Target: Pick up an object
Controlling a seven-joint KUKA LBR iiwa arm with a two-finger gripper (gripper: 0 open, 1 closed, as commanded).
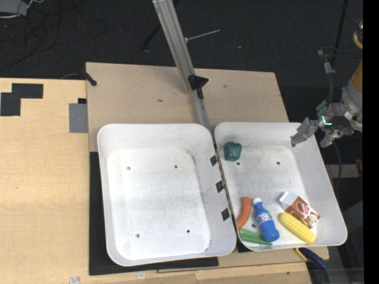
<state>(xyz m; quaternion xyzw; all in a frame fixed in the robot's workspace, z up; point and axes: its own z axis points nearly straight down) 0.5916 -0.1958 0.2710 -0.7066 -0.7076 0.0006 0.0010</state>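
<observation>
Open hand (315, 136) hovers over right bin's (331, 188) rim

toys (269, 220) in right bin (314, 164), probably touching

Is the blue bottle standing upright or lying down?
Lying down: the blue bottle rests on its side on the right bin floor, white cap pointing toward the far wall.
</observation>
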